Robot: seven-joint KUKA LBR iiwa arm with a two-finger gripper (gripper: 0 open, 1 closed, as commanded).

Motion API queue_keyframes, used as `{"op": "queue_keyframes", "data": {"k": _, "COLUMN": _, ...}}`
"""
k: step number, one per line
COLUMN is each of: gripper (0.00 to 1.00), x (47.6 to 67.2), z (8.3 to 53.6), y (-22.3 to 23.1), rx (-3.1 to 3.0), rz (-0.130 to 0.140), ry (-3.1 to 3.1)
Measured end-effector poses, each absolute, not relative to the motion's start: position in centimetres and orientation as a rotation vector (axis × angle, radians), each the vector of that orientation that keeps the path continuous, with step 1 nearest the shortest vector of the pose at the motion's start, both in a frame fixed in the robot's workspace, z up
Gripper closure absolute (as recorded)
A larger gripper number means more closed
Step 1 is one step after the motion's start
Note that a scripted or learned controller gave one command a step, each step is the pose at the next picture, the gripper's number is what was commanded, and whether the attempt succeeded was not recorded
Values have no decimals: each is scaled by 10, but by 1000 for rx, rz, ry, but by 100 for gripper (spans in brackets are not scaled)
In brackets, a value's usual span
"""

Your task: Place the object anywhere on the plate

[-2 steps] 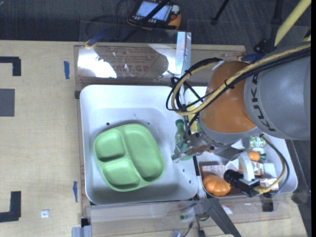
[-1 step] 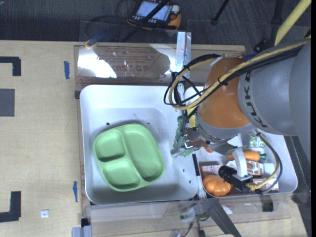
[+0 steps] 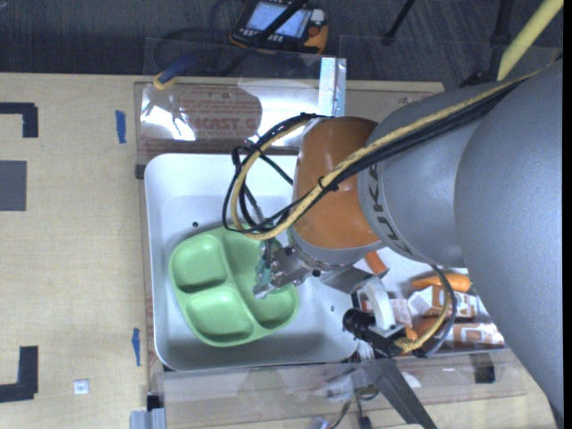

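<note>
Pale wooden counter (image 3: 71, 266) fills the left of the frame, marked with black tape corners and small blue tape strips, and beyond its upper edge lies dark carpeted floor with a black and orange handheld control pendant (image 3: 279, 22) near the top centre. A shallow white plastic bin (image 3: 170, 190) sits in the middle of the frame, and a light green plastic plate (image 3: 210, 289) with divided compartments rests in its lower left part. The grey robot arm (image 3: 483, 195) with its orange band (image 3: 335, 181) comes in from the right and covers most of the right half of the frame, with yellow and black cables (image 3: 259, 164) looped around the wrist. The gripper (image 3: 268, 275) hangs over the right side of the plate, low above it or touching it; I cannot tell which. Whether the metal fingers are apart, together or clamped on something cannot be told, since the wrist hides most of them. In the lower right of the frame, partly under the arm, lie several small objects (image 3: 447, 315) in orange, white and brown, in the second bin, well apart from the plate. Which of them is the object to be placed cannot be told.
</note>
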State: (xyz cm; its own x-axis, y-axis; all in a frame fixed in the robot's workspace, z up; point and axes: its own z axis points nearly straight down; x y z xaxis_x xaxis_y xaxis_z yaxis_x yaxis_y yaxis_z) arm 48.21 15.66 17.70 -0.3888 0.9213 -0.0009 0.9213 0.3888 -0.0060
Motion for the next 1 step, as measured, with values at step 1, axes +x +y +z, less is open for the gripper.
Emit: {"op": "queue_keyframes", "data": {"k": 1, "gripper": 100, "x": 509, "z": 235, "y": 218, "rx": -1614, "rz": 10, "ry": -2693}}
